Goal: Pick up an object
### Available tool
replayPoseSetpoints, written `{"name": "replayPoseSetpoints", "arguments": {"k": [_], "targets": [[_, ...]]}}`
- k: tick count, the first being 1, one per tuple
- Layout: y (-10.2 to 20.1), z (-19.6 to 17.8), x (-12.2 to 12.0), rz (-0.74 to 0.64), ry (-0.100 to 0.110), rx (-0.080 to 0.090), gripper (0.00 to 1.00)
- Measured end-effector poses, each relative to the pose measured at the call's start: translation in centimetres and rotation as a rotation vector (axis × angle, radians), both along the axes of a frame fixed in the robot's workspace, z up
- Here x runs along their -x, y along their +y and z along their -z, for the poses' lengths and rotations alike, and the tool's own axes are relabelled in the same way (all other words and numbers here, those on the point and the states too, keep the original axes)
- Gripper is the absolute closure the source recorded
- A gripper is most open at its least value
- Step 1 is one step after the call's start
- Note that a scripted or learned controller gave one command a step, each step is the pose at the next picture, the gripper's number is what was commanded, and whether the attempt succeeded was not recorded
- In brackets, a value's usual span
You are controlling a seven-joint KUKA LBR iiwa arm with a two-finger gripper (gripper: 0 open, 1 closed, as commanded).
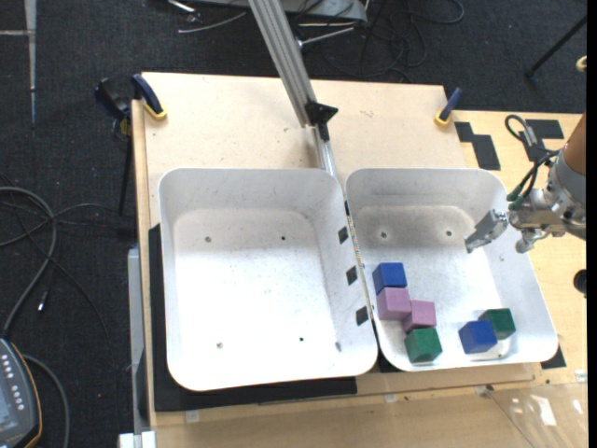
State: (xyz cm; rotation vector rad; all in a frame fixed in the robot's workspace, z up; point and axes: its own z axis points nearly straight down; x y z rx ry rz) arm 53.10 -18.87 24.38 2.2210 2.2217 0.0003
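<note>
Toward five o'clock, your right bin (410,194) holds six cubes: two blue, two green, two pink. Gripper (506,229) fingers sit apart at three o'clock, clamping nothing.

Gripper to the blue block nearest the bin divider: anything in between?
Nothing. In the camera view, only bare white floor of the right bin lies between the gripper and that blue block.

Pale wooden bench (242,124); two white bins (187,203) (410,189) side by side
</note>
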Motion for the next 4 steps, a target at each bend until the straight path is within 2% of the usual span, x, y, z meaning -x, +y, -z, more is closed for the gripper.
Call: {"name": "replayPoseSetpoints", "arguments": {"k": [1, 2, 3, 4], "targets": [[16.4, 5.0, -0.1, -0.009, 0.002, -0.003, 0.00], [11.9, 4.8, 0.7, 0.005, 0.000, 0.002, 0.00], [15.5, -2.9, 0.1, -0.007, -0.010, 0.000, 0.00], [16.7, 5.4, -3.4, -0.004, 0.006, 0.000, 0.00]]}}
